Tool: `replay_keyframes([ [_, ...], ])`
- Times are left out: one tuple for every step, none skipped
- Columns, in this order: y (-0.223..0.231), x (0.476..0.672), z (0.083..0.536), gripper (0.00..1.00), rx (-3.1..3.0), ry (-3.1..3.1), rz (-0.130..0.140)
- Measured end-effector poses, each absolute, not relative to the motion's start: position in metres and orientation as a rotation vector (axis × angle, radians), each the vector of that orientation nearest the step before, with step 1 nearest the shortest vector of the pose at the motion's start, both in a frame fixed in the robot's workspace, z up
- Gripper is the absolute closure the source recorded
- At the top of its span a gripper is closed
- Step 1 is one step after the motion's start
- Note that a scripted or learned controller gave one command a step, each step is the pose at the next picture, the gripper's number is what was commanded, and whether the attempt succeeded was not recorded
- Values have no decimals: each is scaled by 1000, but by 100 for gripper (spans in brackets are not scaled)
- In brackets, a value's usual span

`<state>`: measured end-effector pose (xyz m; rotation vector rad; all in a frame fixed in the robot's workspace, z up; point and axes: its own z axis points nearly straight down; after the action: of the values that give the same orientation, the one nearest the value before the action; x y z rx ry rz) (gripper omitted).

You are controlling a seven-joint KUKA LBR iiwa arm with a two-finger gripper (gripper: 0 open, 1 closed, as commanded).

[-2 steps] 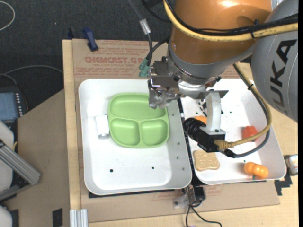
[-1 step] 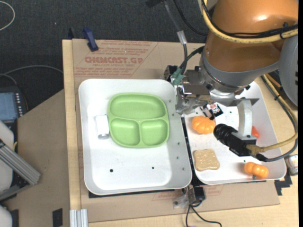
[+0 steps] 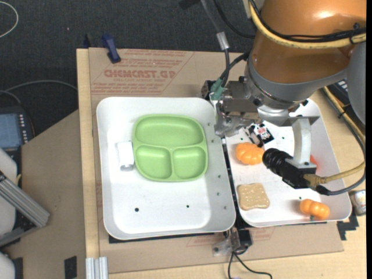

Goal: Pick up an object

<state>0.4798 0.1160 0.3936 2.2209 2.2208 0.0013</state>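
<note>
- Arm (image 3: 302, 45) — grey and orange, it hangs over the right bin's far half.
- Left bin (image 3: 116, 202) sits just beside the right bin (image 3: 279, 217), rims touching.
- Green plate (image 3: 170, 147) with three sections lies in the left bin, well apart from the right bin.
- Gripper (image 3: 232, 121) hangs at the right bin's far left corner — whether it is spread or closed cannot be told.
- Toast slice (image 3: 253, 196) lies in the right bin's near part.
- Orange fruit (image 3: 249, 153) lies just beyond the toast.
- Small orange toy (image 3: 314, 208) sits at the right bin's near right corner.
- White cup (image 3: 125, 154) lies in the left bin, touching the plate's left edge.
</note>
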Motion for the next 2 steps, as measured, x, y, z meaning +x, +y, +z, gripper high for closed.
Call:
replay_keyframes([
  [142, 478, 331, 100, 2222, 2228, -11],
  [125, 478, 251, 100, 2229, 2222, -16],
])
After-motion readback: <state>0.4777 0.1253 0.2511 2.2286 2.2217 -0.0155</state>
